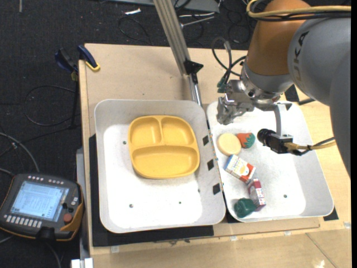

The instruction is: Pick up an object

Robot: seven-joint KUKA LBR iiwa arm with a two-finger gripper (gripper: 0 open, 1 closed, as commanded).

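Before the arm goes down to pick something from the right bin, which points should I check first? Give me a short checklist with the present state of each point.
1. Gripper is above the right bin, near its far left corner: ok.
2. Fingers open or shut: cannot tell.
3. Nothing between the fingers: cannot tell.
4. Nearest target, the round pale yellow piece, lies free, just in front of the gripper: ok.
5. Room around it: not ok; the strawberry toy touches its right side, and the small carton lies close below.
6. Yellow divided plate in the left bin lies away from the path: ok.
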